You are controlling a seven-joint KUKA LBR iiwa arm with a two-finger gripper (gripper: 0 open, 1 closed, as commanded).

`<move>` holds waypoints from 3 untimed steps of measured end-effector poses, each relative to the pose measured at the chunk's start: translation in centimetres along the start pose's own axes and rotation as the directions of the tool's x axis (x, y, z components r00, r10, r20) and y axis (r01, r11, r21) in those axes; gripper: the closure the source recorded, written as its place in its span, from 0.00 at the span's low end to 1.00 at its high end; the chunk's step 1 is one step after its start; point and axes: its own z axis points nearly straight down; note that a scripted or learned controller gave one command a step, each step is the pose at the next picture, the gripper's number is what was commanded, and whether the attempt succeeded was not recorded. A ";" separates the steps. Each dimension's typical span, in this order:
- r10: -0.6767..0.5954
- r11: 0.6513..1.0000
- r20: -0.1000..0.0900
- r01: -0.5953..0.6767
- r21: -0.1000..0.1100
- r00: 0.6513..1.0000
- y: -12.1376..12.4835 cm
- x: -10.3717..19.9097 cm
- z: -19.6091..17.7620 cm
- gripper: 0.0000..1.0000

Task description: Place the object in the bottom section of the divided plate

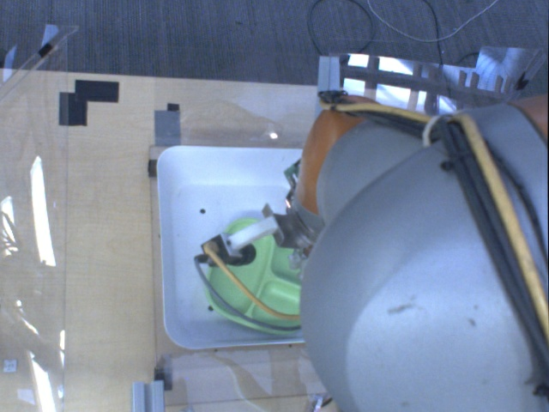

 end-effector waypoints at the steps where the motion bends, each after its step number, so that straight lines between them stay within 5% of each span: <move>1: 0.007 1.000 -0.002 -0.007 -0.001 1.000 7.5 6.6 -0.8 1.00; 2: -0.030 1.000 -0.005 0.030 -0.001 1.000 8.9 10.5 -3.3 1.00; 3: -0.057 0.998 0.000 0.057 0.001 0.998 0.1 2.7 3.6 1.00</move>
